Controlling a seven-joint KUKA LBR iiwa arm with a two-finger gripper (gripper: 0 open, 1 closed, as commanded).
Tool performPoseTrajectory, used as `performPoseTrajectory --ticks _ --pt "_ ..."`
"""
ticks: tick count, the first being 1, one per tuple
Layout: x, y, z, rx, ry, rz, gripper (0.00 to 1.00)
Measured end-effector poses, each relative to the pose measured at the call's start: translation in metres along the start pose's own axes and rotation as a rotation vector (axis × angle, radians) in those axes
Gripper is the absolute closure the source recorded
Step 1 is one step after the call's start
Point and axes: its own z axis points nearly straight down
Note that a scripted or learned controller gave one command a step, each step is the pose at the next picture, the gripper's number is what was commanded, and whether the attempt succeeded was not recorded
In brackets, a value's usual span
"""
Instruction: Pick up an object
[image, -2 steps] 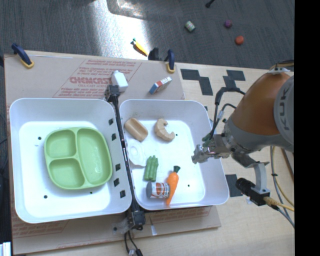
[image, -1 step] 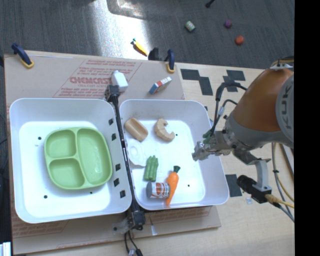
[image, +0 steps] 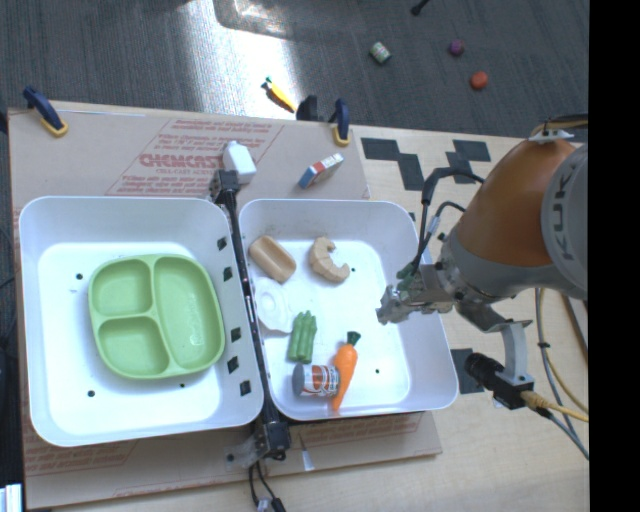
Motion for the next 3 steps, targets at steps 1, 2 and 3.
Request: performPoseTrajectory --ticks 1,2,3 --pt "-0.002 -0.001 0.012 0.003 0.001 0.001 1.00" --pt "-0.011 -0.001 0.022 0.003 0.001 0.001 1.00" --pt "0.014 0.000 -0.018 -0.002 0.000 0.001 1.00"
